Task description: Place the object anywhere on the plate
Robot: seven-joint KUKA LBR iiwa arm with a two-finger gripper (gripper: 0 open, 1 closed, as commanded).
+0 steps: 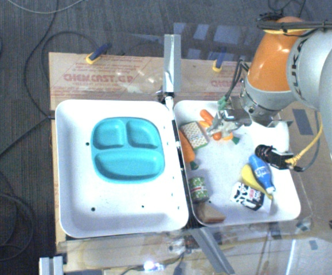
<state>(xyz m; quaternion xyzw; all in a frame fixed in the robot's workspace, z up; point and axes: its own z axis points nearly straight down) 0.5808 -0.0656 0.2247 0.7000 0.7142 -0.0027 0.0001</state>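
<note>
A blue three-compartment plate (128, 149) lies in the left bin (79, 211). My gripper (222, 126) hangs over the upper part of the right bin (286, 211), its fingers pointing down at a small orange piece (218, 135) beside an orange carrot-like piece (206, 117). Nearby lie a checkered wafer-like block (192, 133) and a long orange carrot (186, 148) along the bin's left wall. The wrist hides part of the objects under it.
Lower in the right bin sit a green can (198, 189), a brown block (212, 215), a black-and-white patterned item (246, 195), a yellow banana (256, 180) and a blue bottle (262, 169). A metal divider post (170, 67) rises between the bins.
</note>
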